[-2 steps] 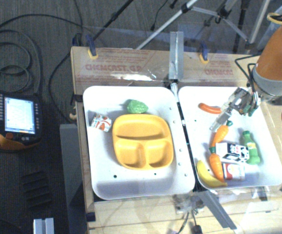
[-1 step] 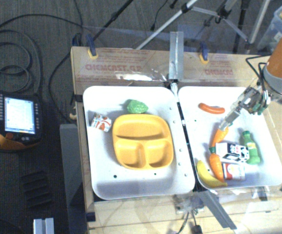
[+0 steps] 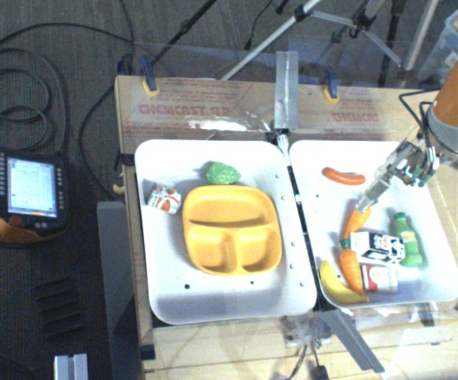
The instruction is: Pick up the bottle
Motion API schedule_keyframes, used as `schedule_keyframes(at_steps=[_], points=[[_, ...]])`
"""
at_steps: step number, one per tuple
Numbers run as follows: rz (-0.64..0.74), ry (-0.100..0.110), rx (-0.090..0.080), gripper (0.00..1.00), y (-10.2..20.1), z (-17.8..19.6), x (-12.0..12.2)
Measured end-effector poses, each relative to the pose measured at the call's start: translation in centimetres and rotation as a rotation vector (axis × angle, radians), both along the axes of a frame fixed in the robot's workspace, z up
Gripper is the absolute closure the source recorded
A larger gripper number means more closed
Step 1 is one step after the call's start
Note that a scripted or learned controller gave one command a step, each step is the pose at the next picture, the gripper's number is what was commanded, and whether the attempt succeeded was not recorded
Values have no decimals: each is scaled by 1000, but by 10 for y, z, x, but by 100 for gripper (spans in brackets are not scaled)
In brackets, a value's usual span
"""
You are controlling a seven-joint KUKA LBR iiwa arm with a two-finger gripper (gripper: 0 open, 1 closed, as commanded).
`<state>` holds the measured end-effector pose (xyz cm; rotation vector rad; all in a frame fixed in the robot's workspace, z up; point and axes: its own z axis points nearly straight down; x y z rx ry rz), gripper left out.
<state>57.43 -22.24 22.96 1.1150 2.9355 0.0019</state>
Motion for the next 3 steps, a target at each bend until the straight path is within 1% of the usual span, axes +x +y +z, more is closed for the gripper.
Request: schedule_keyframes(at_steps=[3], points=[[0, 0, 0, 0, 0, 0, 0]])
